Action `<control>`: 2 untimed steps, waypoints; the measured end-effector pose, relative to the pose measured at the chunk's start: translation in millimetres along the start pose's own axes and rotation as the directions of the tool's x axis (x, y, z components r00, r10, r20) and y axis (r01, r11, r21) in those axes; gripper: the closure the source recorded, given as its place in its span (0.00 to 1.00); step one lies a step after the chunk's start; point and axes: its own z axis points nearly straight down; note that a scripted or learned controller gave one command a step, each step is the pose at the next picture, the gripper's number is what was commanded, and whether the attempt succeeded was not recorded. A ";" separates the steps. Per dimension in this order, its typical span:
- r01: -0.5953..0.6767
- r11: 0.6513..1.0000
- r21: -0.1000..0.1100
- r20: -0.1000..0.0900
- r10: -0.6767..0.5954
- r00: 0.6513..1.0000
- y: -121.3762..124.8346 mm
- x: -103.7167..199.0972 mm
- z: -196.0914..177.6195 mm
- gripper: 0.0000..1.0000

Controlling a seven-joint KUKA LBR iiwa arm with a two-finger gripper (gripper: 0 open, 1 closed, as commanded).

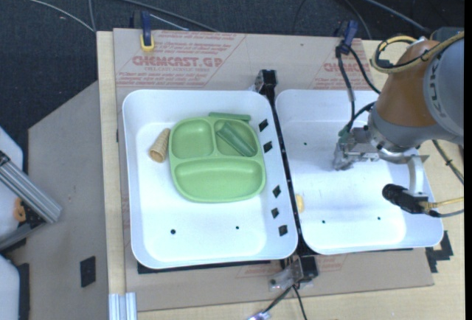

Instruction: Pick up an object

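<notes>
The grey two-finger gripper (pixel 346 156) sits low in the right shallow white bin (pixel 317 223); can't tell its claw state. The green divided plastic plate (pixel 217 160) and a tan cone (pixel 158 145) lie in the left white bin (pixel 199 237).

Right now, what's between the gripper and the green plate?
In the camera view: bare white floor of the right bin, then the black-marked divider where the two bins meet. The gripper sits over the right bin; the green plate lies in the left bin.

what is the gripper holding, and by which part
Nothing that the view shows. The gripper is low over the right bin; the green tray and cone lie in the left bin.
</notes>
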 end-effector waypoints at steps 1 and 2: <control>0.002 1.000 -0.007 0.003 -0.002 1.000 6.5 7.8 -59.5 1.00; 0.003 1.000 -0.008 0.003 -0.003 1.000 9.2 9.2 -124.1 1.00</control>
